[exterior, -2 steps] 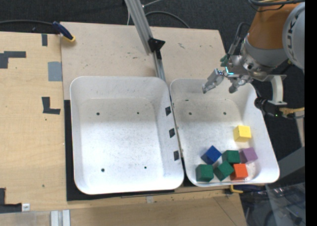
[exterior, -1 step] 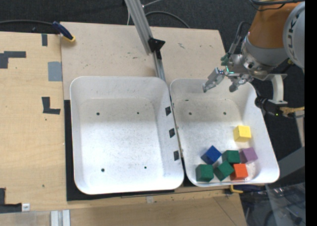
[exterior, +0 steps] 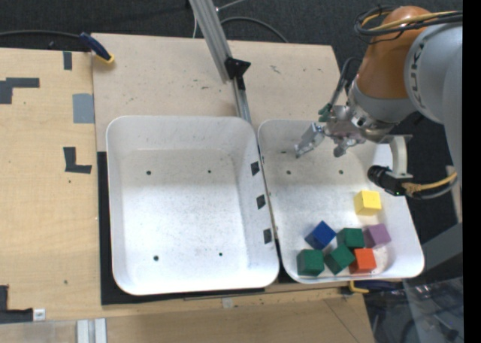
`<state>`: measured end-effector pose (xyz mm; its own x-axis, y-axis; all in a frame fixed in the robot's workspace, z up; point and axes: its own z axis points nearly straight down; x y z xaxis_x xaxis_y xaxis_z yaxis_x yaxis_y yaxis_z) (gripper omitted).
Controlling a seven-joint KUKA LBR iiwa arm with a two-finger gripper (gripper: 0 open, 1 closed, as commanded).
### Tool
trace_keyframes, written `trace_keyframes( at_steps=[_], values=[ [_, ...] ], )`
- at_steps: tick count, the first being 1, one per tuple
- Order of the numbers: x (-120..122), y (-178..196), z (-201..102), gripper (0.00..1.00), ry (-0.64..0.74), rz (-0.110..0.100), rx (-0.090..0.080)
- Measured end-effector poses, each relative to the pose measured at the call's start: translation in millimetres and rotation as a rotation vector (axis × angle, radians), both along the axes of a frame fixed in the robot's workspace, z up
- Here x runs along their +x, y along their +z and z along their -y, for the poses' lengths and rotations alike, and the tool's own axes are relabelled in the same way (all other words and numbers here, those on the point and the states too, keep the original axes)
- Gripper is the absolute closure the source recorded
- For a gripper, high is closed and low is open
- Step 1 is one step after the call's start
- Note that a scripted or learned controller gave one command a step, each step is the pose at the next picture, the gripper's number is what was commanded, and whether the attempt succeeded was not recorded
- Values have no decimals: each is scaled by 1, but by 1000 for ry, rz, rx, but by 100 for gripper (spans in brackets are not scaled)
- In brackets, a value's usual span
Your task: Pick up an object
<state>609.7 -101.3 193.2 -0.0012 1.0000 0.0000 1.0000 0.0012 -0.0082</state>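
My gripper [exterior: 322,147] hangs over the far part of the right bin [exterior: 279,183], open, with nothing between its fingers. Well in front of it lie the blocks: a yellow block [exterior: 369,201] alone near the right wall, and a cluster at the near end made up of a blue block [exterior: 322,234], three green blocks [exterior: 310,262], [exterior: 339,258], [exterior: 351,238], an orange block [exterior: 364,259] and a purple block [exterior: 377,235]. The gripper is clear of all of them.
The left bin [exterior: 184,202] sits beside the right one, sharing a raised divider with black marks [exterior: 259,183]. A slanted metal bar [exterior: 214,29] crosses the bench behind the bins. The grey and orange arm [exterior: 402,56] reaches in from the upper right.
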Motion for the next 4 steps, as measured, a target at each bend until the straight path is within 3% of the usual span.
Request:
trace_keyframes(
  at_steps=[1,2,3,4],
  values=[
    [1,-65,-1,0,0,0,0],
    [-1,-104,-2,0,0,2,0],
    [0,-92,-2,100,1,6,0],
    [-3,-30,-3,100,0,13,-1]
  ],
)
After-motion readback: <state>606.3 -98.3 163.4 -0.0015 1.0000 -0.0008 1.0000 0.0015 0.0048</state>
